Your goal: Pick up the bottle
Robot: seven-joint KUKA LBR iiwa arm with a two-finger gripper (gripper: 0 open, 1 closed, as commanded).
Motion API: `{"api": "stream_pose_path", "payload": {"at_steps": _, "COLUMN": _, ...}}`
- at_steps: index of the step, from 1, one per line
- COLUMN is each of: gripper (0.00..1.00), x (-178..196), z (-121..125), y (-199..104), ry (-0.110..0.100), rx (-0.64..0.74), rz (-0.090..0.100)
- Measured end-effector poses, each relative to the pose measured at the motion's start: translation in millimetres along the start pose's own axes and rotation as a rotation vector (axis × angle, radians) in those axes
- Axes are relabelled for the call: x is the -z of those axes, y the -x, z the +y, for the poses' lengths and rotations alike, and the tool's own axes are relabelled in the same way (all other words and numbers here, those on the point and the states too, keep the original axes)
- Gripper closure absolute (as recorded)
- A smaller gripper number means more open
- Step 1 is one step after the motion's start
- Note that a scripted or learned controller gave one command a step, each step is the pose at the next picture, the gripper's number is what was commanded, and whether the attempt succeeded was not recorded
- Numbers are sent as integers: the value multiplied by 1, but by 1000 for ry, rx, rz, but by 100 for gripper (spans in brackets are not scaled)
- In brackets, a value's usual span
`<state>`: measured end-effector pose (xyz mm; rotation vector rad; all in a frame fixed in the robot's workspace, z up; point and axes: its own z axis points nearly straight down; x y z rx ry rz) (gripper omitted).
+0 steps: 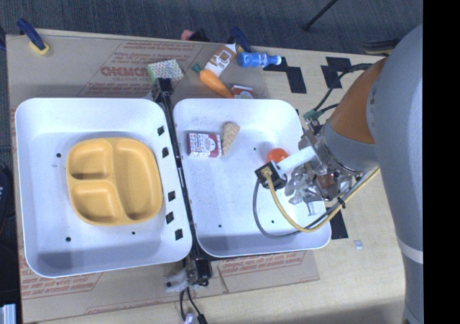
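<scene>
A KUKA arm's gripper [310,190] hangs low over the right edge of the right bin [237,240], its cabling looped across the white floor, while the task's bottle is hard to place. An orange-red rounded thing [278,154] peeks out just beside the wrist hardware and may be a cap or a small toy, though too little of it shows to tell. Outside the bins, on the cardboard behind the right bin, lie a blue bottle-like item [253,60] and a white-and-orange one [218,62], with a carrot-shaped toy [214,83] near them. Whether the fingers stand apart or together cannot be told from this angle (the wrist body and cables cover them), and nothing is seen between them.

In the same bin rest a small red-and-white packet [203,144] and a cone-shaped piece [229,136], touching or nearly so. The left bin [43,243] holds a yellow divided plate [114,179].

To do the pick well, the program would likely need to settle the target first, centre the fingers across the bottle's narrow width, and descend straight so the bin wall does not deflect the approach.
</scene>
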<state>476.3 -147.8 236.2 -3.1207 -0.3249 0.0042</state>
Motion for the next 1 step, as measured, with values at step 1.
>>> {"api": "stream_pose_path", "payload": {"at_steps": 1, "gripper": 100, "x": -4, "z": 4, "y": 1, "ry": -2, "rx": -1, "rz": -3}}
